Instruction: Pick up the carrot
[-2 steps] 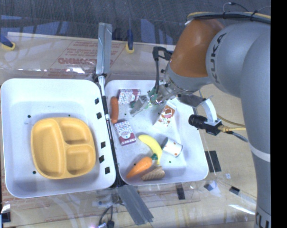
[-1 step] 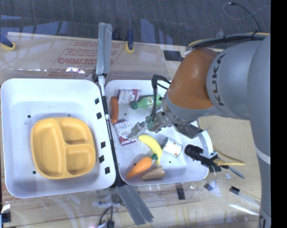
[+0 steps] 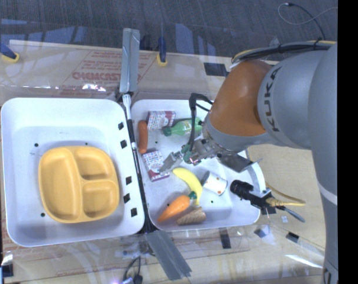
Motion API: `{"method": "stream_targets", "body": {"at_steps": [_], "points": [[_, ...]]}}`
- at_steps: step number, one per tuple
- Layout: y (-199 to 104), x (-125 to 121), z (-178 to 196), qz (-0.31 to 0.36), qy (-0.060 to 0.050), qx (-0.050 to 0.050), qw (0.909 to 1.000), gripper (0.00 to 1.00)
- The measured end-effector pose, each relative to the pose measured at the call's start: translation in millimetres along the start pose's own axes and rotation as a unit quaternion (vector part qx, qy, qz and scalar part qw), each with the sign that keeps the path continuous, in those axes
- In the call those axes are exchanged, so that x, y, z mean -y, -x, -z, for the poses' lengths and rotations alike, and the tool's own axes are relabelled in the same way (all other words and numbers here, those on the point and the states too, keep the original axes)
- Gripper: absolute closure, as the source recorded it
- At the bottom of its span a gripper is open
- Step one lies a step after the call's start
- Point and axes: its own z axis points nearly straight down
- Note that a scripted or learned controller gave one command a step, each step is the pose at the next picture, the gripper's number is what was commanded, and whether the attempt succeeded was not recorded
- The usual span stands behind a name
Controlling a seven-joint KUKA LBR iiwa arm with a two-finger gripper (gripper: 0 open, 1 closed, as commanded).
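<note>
carrot: sitting in the right bin [image 3: 241, 218], near its front edge. The carrot [image 3: 174, 207] is below and a touch left of the gripper [image 3: 187, 155], well apart from it and not touched at all.

long axis: runs diagonal, fat end with the green bit up-right by the banana [image 3: 189, 182], tip pointing down-left toward the bin's front-left corner. I'd guess the fingers need to come across that diagonal, not along it.

fingers: honestly can't tell if they're wide or narrow. They're a small metal cluster under the big orange-grey wrist, right over a red-and-white packet [image 3: 155, 163], and the gap just doesn't read. Nothing clearly sits between them.

neighbours: banana lies between the fingers and the carrot, so it's sort of in the way. A brown cone-ish thing [image 3: 192, 218] sits just beside the carrot on its lower right, maybe touching. Tight spot.

other bin: left bin holds a yellow divided tray [image 3: 78, 182], way off to the left of the fingers, not relevant.

hard to see: the arm covers much of the right bin's far right side. A second orange stick-shaped thing [image 3: 143, 136] sits up-left of the fingers by the bin wall; can't say what it is.
</note>
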Motion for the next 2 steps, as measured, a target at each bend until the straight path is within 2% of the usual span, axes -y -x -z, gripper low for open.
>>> {"method": "stream_targets", "body": {"at_steps": [1, 2], "points": [[7, 10, 18, -0.074, 0.001, 0.001, 0.9972, 0.00], [-2, 31, 30, -0.137, -0.001, -0.001, 0.9906, 0.00]]}}
